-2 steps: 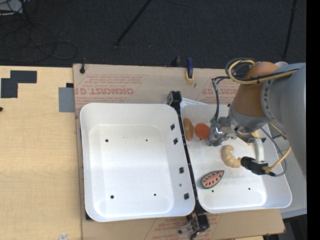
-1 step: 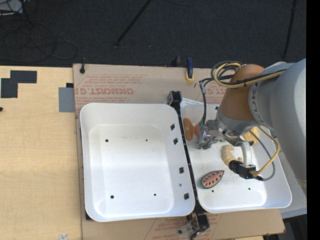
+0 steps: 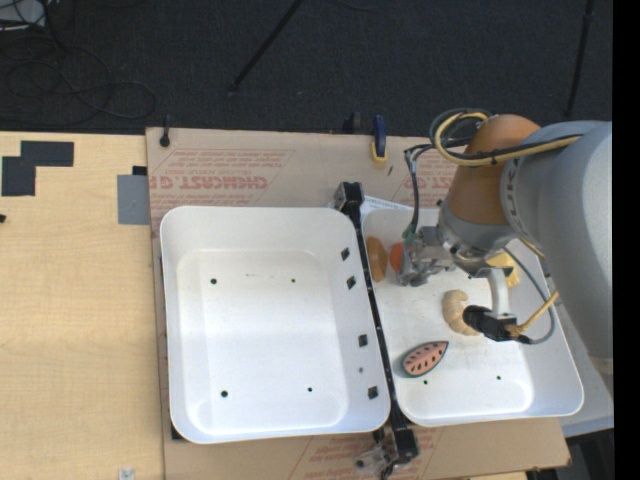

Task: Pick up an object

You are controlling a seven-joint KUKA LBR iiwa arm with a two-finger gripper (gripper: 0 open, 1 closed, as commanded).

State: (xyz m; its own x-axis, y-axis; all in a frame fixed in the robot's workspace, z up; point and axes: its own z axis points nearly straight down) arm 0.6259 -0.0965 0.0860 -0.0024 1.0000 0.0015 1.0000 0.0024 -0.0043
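The grey arm [image 3: 565, 218] reaches in from the right, bent downward; its orange band [image 3: 490, 173] sits above the wrist; the gripper [image 3: 415, 268] hangs low, pointing down, cables looping around the wrist.

Bulky grey arm [image 3: 570, 218], orange wrist band, looping yellow-black cables.

The light wooden worktop [image 3: 70, 298] carries a brown cardboard sheet [image 3: 240, 173] with red mirrored print. A blue clamp [image 3: 379, 136] grips the sheet's far edge. Black clips [image 3: 351, 196] sit along the seam between the bins. Behind lies dark floor [image 3: 300, 48] with cables [image 3: 40, 8].
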